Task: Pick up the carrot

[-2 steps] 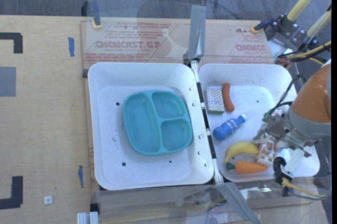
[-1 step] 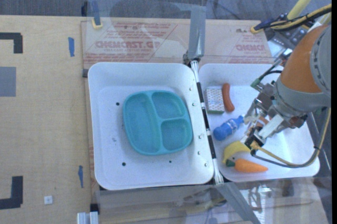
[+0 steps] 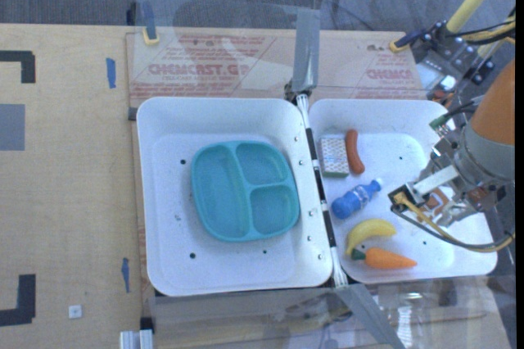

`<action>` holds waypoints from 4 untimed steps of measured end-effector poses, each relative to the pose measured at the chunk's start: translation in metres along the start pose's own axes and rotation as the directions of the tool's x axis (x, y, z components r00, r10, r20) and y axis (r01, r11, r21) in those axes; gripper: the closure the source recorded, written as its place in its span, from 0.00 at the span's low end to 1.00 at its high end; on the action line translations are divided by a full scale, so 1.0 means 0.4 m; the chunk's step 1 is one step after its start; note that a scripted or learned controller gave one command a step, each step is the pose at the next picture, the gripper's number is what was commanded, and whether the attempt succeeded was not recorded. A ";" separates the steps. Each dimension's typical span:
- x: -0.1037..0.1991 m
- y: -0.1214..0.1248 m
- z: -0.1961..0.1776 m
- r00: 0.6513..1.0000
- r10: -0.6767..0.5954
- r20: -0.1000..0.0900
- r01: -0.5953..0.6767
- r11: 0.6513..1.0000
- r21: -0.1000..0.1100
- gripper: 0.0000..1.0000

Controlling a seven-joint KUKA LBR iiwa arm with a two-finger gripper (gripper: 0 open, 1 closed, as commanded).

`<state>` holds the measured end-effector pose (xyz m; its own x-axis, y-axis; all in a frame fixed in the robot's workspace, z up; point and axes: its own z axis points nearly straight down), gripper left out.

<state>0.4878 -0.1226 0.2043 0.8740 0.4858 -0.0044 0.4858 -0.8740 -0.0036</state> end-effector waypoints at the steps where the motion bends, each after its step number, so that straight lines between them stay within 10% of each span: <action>1: 0.001 0.000 0.000 1.000 0.000 0.000 0.000 1.000 0.000 0.00; 2: -0.027 0.004 0.167 0.971 0.241 0.001 -0.241 0.971 0.003 0.00; 3: 0.061 -0.027 0.291 0.989 0.149 -0.011 -0.150 0.989 -0.007 0.00; 4: 0.063 -0.027 0.266 0.989 0.145 -0.010 -0.145 0.989 -0.005 1.00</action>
<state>0.5038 -0.1009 0.0979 0.9353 0.3537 0.0053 0.3537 -0.9353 0.0019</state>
